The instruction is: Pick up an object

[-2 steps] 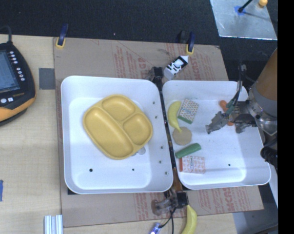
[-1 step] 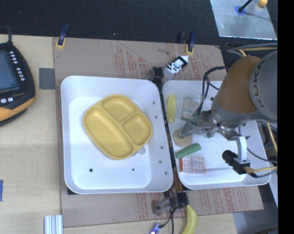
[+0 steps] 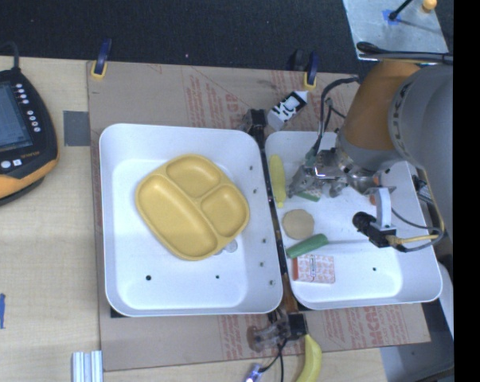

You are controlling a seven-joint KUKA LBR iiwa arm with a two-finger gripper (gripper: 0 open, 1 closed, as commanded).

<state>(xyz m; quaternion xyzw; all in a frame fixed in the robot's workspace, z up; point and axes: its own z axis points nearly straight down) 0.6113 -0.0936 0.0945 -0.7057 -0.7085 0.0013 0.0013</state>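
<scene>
Nearest the camera, at the right bin's (image 3: 419, 289) 7 o'clock, there's a small red-and-white flat packet (image 3: 314, 270), then a green stick-shaped piece (image 3: 306, 245) and a round tan disc (image 3: 298, 224) just above it. A yellow divided plastic plate (image 3: 193, 204) sits mid left bin (image 3: 120, 285). The gripper (image 3: 319, 177) is down at the right bin's 11 o'clock, can't tell how its jaws stand

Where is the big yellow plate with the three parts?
The yellow plate lies in the left white bin, about in its middle, across the divide from the round tan piece and green stick in the right bin.
</scene>
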